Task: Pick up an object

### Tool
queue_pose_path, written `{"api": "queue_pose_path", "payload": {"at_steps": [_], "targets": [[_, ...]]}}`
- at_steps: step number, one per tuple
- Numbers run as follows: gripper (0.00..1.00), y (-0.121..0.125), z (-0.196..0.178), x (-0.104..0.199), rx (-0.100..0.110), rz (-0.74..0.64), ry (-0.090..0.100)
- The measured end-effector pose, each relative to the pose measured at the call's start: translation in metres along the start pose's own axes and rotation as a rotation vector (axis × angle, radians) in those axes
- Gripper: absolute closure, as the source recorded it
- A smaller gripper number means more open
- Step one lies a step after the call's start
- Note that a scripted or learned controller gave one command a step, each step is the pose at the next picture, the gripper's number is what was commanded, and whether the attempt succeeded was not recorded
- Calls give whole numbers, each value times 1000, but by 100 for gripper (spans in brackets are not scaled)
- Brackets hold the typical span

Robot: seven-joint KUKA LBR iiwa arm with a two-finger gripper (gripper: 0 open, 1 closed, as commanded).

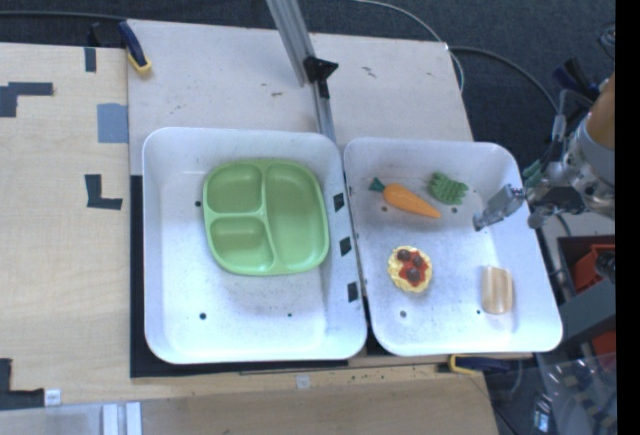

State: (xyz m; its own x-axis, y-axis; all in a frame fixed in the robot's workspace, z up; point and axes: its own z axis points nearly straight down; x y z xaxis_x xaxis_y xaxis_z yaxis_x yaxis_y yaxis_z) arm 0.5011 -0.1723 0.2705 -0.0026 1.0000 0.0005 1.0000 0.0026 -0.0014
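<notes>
Gripper (pixel 497 207) sits at the right side of the frame, over the right bin (pixel 520 328), with nothing in it. I cannot tell if it is spread or closed.

Closest is the green leafy toy (pixel 448 188), just to its left, and next comes the carrot (pixel 410 201). Lower down lie the tan bread roll (pixel 496 289) and the little fruit tart (pixel 410 268).

To do this well, I think it should choose one toy, line up right above its middle, then go straight down. Far left, the green plate (pixel 266 217) rests in the left bin (pixel 170 253).
</notes>
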Motion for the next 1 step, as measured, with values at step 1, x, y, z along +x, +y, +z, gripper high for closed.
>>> {"api": "queue_pose_path", "payload": {"at_steps": [1], "targets": [[0,0,0,0,0,0,0]]}}
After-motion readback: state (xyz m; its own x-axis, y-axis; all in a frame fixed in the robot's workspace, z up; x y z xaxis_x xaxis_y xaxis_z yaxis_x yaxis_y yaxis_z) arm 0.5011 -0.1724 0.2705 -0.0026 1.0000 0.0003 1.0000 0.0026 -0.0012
